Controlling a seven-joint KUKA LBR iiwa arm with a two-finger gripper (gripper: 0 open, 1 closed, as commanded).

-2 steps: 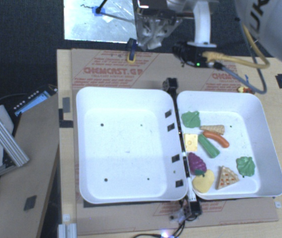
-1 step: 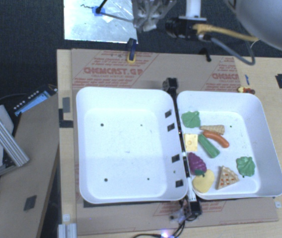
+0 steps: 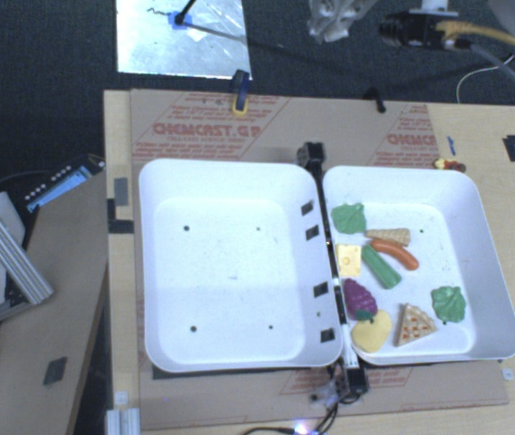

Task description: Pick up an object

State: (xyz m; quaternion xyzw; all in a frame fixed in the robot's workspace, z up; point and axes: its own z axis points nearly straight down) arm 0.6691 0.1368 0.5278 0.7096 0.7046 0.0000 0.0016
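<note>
Yellow toy fruit [image 3: 372, 332] and a waffle wedge [image 3: 413, 324] lie at the near edge of the right bin [image 3: 489, 234], where all the toys cluster. Beyond the bench's far edge hangs the gripper [image 3: 337, 18], holding nothing; how far its jaws are parted I cannot tell.

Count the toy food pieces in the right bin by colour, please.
Green: 3 — leafy piece, long pod, leafy piece
Yellow: 2 — cheese square, rounded fruit
Orange: 1 — sausage
Purple: 1 — grapes
Tan: 2 — bread slice, triangular wedge
Total: 9
</note>
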